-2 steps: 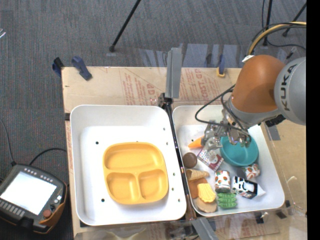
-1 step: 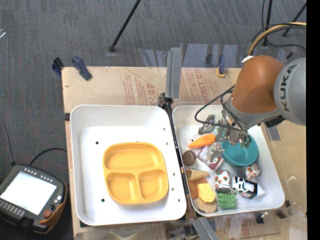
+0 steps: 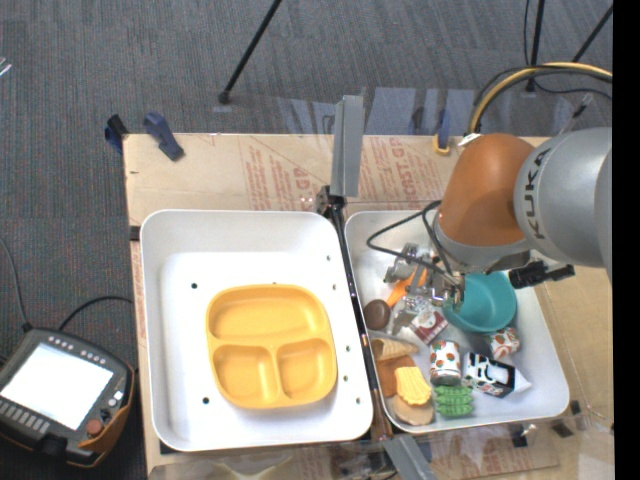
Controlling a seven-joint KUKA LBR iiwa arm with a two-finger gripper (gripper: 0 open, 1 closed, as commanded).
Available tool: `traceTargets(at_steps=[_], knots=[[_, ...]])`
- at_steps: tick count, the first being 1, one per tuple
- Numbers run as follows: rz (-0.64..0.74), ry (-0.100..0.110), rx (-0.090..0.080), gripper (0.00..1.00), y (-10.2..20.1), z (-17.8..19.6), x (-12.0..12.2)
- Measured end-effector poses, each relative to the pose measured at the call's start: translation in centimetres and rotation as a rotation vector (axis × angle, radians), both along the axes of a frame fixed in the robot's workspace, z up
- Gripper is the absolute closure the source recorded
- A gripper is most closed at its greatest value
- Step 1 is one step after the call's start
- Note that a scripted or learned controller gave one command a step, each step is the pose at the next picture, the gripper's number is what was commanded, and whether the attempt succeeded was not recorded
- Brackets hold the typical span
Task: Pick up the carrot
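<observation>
The carrot (image 3: 397, 292) is a small orange piece at the left of the right bin (image 3: 548, 368), partly covered by the gripper. My gripper (image 3: 418, 276) hangs directly over it, low in the bin, at the end of the grey arm with the orange band (image 3: 485, 203). The metal parts of the gripper hide most of the carrot, and I cannot tell whether it touches the carrot.
A teal bowl (image 3: 486, 304) sits just right of the gripper. A brown round item (image 3: 376, 314), a spotted can (image 3: 446, 361), a yellow corn piece (image 3: 412, 383) and a green item (image 3: 453, 399) crowd the front. The left bin (image 3: 170, 258) holds a yellow divided plate (image 3: 270, 346).
</observation>
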State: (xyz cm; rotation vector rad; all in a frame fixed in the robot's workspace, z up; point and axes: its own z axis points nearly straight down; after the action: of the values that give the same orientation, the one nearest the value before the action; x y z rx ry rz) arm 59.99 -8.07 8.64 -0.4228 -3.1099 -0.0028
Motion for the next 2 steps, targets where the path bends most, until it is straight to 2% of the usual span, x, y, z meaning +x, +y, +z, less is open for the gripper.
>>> traceTargets(at_steps=[1,2], knots=[[0.005,-0.004,-0.001,1.00,0.1,1.1,0.2],[0.093,-0.021,-0.007,1.00,-3.9,14.7,-2.9]])
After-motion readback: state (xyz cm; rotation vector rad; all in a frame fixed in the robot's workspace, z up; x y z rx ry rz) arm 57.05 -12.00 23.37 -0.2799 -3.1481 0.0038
